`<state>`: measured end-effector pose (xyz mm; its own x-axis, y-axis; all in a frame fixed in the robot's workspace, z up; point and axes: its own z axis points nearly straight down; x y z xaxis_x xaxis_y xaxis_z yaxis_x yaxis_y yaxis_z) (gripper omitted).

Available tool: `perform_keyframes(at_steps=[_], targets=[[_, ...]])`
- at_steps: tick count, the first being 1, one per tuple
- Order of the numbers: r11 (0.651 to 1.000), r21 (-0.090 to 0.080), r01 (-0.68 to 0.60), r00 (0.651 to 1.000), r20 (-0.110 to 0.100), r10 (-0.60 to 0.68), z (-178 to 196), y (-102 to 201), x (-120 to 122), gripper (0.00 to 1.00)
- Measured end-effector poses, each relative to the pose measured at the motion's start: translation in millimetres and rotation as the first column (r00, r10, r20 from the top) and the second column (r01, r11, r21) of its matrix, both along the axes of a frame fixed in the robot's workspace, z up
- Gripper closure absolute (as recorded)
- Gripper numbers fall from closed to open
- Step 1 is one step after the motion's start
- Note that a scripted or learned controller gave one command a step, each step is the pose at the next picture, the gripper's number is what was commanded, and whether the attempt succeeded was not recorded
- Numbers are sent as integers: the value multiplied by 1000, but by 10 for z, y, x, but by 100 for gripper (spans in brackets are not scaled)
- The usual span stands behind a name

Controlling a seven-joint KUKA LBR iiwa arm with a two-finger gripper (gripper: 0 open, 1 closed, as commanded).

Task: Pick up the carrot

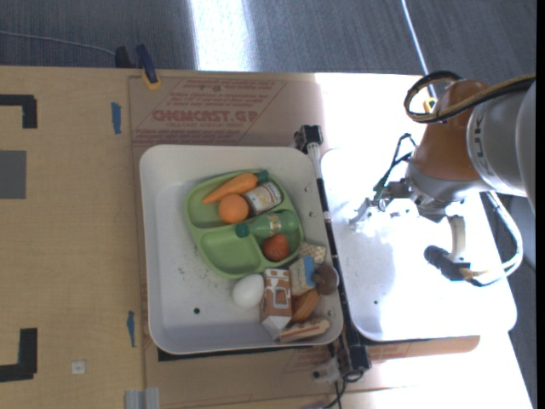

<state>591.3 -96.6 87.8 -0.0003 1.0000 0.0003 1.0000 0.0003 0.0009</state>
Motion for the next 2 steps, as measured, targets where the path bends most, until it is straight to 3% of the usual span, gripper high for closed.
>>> perform_keyframes(at_steps=[1, 2], targets=[[1000, 1, 1, 1000, 1, -1, -17, 45, -365, 0], [1000, 0, 1, 1000, 1, -1, -18, 3, -932, 0]])
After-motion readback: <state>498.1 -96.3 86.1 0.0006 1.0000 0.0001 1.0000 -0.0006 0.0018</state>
